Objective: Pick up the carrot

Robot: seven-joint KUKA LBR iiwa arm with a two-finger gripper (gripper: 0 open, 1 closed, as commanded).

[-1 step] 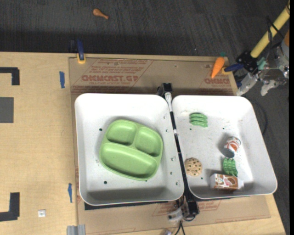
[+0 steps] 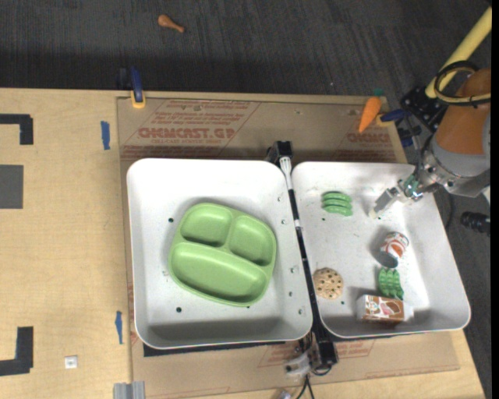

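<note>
The carrot (image 2: pixel 369 113), orange with a green top, lies on the cardboard sheet just beyond the far edge of the right bin (image 2: pixel 452 265), outside both bins. My gripper (image 2: pixel 394 195) hangs over the far right part of the right bin, below and slightly right of the carrot and apart from it. I see nothing held in it. The grey arm with its orange band comes in from the right edge.
In the right bin lie a green ridged piece (image 2: pixel 337 203), a small can (image 2: pixel 394 245), another green piece (image 2: pixel 390 282), a cookie (image 2: pixel 328 284) and a small carton (image 2: pixel 383 308). The left bin (image 2: pixel 148 234) holds a green divided plate (image 2: pixel 224 253). A small orange bit (image 2: pixel 170 23) lies on the dark floor.
</note>
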